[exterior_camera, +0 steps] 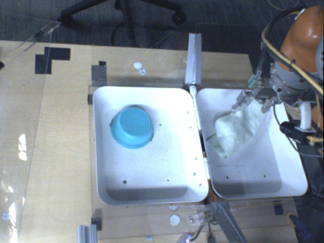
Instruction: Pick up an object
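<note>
Two bins (101, 151): one bowl (132, 126), one cloth (235, 130).

Dark carpet floor (223, 14) w/ black chair base (121, 6) behind pale wood bench (55, 151), black tape marks (49, 58).

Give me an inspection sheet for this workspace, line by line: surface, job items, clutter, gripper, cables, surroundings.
Surface: wooden bench bearing the left bin and the right bin, side by side.
Job's things: blue bowl, upside down in the left bin; white cloth, crumpled in the right bin, its upper corner raised toward the gripper.
Clutter: small white bits on the bench behind the left bin.
Gripper: gripper over the right bin at the cloth's raised corner; grasp unclear.
Cables: yellow and black cables along the arm.
Surroundings: chair base on dark floor.
</note>
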You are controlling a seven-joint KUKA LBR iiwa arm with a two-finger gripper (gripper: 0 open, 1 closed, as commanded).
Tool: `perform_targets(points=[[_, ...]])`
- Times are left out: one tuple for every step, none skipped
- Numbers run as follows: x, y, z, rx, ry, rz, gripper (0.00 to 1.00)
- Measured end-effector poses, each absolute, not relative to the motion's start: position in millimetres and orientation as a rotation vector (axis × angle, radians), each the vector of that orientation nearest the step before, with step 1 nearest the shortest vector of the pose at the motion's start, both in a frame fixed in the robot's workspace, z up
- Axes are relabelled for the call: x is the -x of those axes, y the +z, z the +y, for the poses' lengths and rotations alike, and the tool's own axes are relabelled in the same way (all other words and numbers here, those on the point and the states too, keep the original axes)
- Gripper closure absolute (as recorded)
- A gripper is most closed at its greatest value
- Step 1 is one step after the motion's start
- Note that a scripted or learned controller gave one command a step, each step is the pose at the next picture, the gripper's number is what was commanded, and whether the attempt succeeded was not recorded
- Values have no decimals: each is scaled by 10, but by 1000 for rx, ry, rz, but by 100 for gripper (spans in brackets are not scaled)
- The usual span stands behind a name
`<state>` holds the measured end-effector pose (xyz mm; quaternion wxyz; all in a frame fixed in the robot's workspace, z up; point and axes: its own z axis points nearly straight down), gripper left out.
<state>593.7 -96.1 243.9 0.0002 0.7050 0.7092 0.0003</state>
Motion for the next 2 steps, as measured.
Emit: perform_targets(points=[[-5653,1149,-1038,-2122,0,2317,0],[-5672,1260,-1026,-2116,6,2318,100]])
